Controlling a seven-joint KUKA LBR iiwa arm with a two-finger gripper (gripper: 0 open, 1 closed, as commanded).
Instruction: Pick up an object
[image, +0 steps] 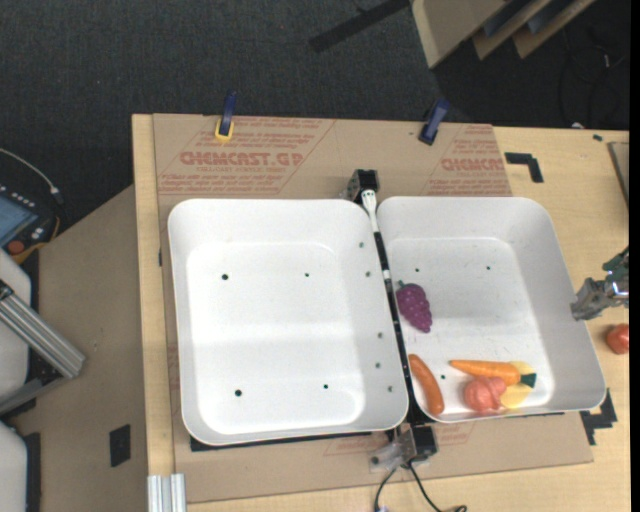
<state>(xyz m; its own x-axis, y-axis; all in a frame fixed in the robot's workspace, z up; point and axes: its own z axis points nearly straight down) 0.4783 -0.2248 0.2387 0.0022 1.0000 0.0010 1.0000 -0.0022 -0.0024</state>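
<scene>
One fixed camera above; slanted down on both bins (190, 300).

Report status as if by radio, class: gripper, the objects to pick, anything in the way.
Gripper at right bin's right rim, holding nothing. Purple grapes, sausage, carrot and pink piece in right bin, untouched. Path unobstructed.

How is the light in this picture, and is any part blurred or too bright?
Camera view: light is even and soft; the left bin shows a faint bright band across its floor, no hard glare. The toys are sharp. The claw at the right edge looks slightly blurred.
</scene>
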